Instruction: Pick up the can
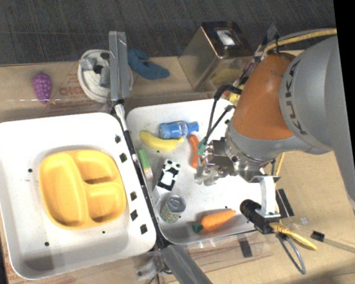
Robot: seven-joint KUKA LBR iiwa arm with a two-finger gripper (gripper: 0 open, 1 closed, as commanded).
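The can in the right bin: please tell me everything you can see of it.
The can looks like metal, silvery grey, with a darker round top facing the camera, so it seems to stand upright. It sits near the lower left corner of the right bin, beside the divider, left of a carrot. The end effector is apart from it.

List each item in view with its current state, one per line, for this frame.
can: upright in the right bin, untouched
gripper: above the right bin, nothing seen between its fingers
banana: lying flat
blue bottle: on its side
carrot: lying along the near wall
yellow tray: resting in the left bin
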